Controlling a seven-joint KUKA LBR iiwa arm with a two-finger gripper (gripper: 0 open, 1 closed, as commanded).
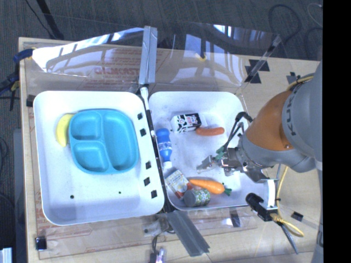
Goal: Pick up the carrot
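The carrot (207,185), orange with a small green top at its right end, lies flat near the front wall of the right bin (230,100). My gripper (215,160) hangs low over the bin's middle right, just behind the carrot and apart from it. Nothing shows in the gripper. The grey arm with its orange band (271,127) comes in from the right over the bin's edge.
Around the carrot lie a grey-green ball (197,198), a snack packet (176,181), a blue bottle (163,144), a black-and-white carton (185,122) and an orange sausage (210,130). The left bin (49,201) holds a blue compartment tray (104,140) and a banana (62,129).
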